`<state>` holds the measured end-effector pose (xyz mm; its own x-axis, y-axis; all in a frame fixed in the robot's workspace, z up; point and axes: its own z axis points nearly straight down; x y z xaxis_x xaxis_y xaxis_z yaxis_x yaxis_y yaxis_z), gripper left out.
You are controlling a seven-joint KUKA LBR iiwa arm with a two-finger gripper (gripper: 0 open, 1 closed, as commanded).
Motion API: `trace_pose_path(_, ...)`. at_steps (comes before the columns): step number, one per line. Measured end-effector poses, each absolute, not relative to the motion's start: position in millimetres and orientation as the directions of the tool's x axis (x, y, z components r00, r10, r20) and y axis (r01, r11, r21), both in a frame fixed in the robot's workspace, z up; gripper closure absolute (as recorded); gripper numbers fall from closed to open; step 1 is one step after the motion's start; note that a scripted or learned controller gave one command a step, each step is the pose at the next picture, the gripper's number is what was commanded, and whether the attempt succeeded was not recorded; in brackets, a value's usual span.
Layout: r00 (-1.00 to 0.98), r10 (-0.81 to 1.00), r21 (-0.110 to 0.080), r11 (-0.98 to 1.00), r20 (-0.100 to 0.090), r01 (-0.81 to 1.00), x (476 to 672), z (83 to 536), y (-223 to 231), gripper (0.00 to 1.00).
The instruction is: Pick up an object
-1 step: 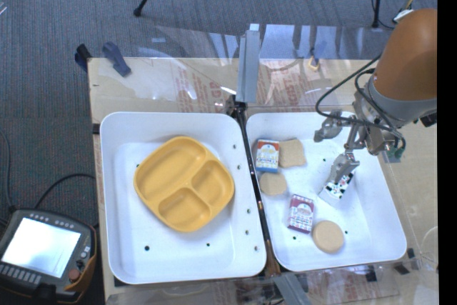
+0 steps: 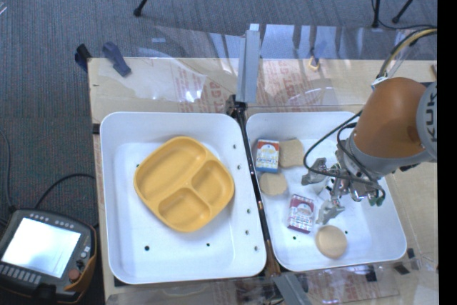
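Camera view: two white bins sit side by side on the counter. Left bin (image 2: 114, 153) holds a yellow divided tray (image 2: 184, 183), lying flat near the bin's middle.

Right bin (image 2: 389, 239) holds five items:
- a small carton with a blue and red label (image 2: 268, 156), near the bin's left wall, toward the far edge;
- a tan square piece (image 2: 291, 152), touching the carton's right side;
- a tan round piece (image 2: 273, 184), just below the carton;
- a red and white packet (image 2: 301, 213), near the bin's middle;
- a tan disc (image 2: 331, 242), close to the bin's near edge.

The arm (image 2: 389, 126) enters over the right edge of the counter. The hand (image 2: 332, 207) is above the right bin, pointing down, just right of the red and white packet and just above the tan disc. Nothing is seen between its fingers. Whether the fingers are spread or closed cannot be told from this angle.

A teach pendant (image 2: 44, 250) lies on the floor beyond the counter's near left corner.
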<state>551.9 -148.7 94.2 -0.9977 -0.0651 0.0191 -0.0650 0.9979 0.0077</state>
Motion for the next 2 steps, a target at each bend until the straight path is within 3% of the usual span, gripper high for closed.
trace_pose_path(1,-0.997,-0.072,0.007,0.997,0.012,-0.072,556.6,105.7,-146.3,1.00)
trace_pose_path(2,-0.973,-0.231,0.004,0.973,0.003,-0.231,590.5,83.1,-94.8,1.00)
